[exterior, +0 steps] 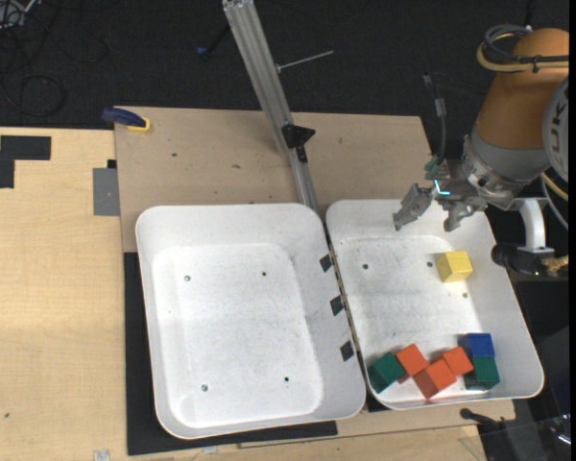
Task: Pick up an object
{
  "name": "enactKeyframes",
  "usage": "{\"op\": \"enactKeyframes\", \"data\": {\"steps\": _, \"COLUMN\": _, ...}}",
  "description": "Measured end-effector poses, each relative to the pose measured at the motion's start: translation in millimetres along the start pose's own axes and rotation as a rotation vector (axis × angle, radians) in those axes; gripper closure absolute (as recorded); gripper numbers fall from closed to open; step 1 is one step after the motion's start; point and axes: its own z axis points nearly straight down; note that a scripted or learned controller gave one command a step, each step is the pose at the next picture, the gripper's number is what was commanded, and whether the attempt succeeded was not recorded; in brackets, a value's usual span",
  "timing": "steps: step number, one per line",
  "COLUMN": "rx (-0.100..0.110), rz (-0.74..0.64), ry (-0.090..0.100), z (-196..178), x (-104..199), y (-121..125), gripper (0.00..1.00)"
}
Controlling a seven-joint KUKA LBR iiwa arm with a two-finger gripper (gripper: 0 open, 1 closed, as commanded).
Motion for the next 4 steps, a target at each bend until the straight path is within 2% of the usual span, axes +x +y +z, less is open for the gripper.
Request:
{"op": "enactKeyframes", "data": {"steps": 1, "rx": -0.005, "rz": 0.000, "ry": -0.001, "z": -3.0, "x": -0.2, "y": 0.8, "gripper": 0.00}}
{"op": "enactKeyframes", "data": {"steps": 2, "rx": 0.001, "rz": 0.000, "ry": 0.000, "z": 57.6, "x": 7.9, "y": -0.9, "gripper": 0.00}}
{"op": "enactKeyframes", "data": {"steps": 3, "rx": 0.001, "rz": 0.001, "ry": -0.001, "z": 102.9, "x": 11.6, "y": -6.1, "gripper": 0.00}}
{"op": "enactKeyframes", "data": {"steps": 4, "rx": -0.007, "rz": 0.003, "ry": -0.002, "z": 145.0, "x": 12.4, "y": -5.0, "gripper": 0.00}}
